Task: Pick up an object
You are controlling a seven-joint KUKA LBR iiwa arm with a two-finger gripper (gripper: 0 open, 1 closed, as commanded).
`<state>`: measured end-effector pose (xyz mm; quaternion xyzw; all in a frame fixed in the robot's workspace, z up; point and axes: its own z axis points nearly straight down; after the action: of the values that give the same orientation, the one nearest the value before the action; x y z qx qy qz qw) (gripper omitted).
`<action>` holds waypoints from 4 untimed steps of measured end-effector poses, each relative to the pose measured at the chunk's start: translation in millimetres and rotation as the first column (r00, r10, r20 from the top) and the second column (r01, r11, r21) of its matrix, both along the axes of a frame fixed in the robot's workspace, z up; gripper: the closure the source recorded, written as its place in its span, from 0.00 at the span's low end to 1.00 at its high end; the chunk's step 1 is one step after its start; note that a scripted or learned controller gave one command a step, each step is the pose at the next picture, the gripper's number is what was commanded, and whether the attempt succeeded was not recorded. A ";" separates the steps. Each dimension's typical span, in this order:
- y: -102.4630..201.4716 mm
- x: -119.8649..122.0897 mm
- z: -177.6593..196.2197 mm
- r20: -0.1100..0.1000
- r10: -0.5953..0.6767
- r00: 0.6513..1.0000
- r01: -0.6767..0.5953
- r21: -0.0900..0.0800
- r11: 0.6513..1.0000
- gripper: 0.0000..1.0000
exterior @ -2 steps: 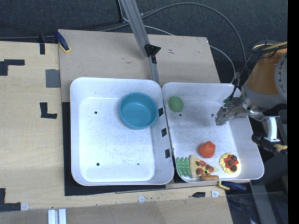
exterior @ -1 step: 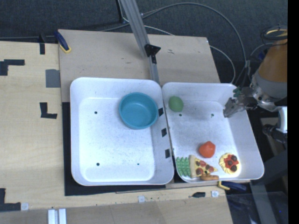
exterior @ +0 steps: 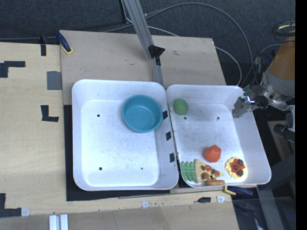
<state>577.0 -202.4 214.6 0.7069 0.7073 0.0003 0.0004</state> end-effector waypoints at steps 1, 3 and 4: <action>60.0 10.1 -3.4 -0.002 0.005 1.000 -0.005 0.002 1.000 1.00; 168.5 15.8 4.8 -0.001 0.004 1.000 -0.004 0.001 1.000 1.00; 215.1 24.0 0.2 -0.002 0.004 1.000 -0.004 0.001 1.000 1.00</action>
<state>600.9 12.7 214.8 0.7055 0.7087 -0.0001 -0.0007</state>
